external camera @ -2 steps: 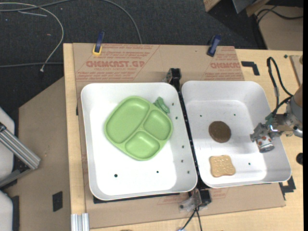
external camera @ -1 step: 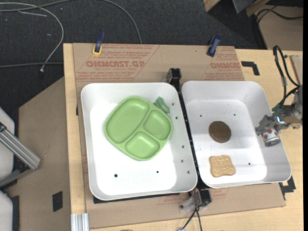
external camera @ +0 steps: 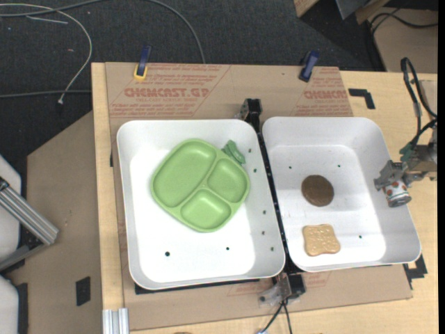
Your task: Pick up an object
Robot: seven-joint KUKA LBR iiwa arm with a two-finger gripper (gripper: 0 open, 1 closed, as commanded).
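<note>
Nothing lifted yet: brown round disc [external camera: 317, 190] and tan cracker-like square [external camera: 321, 240] lying in right bin [external camera: 368, 141], green divided plate [external camera: 200, 184] in left bin [external camera: 132, 186]. Pincer [external camera: 398, 185] at right bin's rim, opening impossible to tell; grasp and lift outstanding.

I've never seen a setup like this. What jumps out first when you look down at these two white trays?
The bright green divided plate stands out most, lying tilted in the left bin. In the right bin lie a round brown cookie and, nearer the front, a tan square cracker. At that bin's right rim sits the gripper, small and metallic, apart from all three.
</note>
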